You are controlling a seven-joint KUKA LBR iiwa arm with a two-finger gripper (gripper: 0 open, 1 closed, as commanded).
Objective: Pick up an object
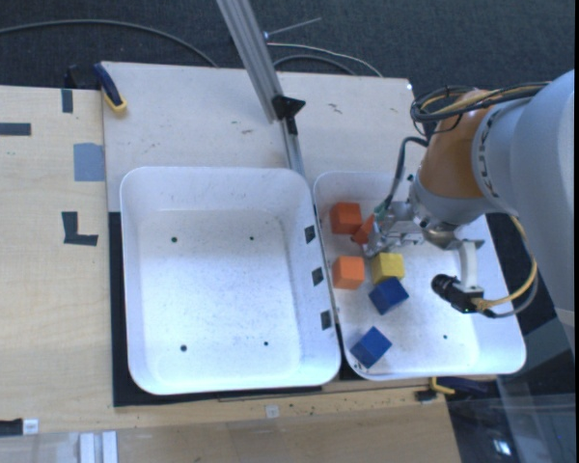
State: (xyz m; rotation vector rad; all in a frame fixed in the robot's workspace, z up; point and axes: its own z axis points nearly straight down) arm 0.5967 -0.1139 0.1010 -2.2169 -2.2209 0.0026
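Near the right bin's (482,360) left wall: small blocks clustering, the yellow block (390,264) lying just under the gripper (386,234). Likely light, rigid, smooth-faced; pinching across opposite flat faces advisable. Roughly cubic, showing no clear long axis, sitting slightly skewed to the walls. Finger state: cannot tell.

Arm (502,152) over right bin (502,355) (coloured blocks inside).

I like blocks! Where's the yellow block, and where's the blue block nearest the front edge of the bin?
yellow block (390,264), camera view, middle of its top face
blue block (372,345), camera view, middle of its top face
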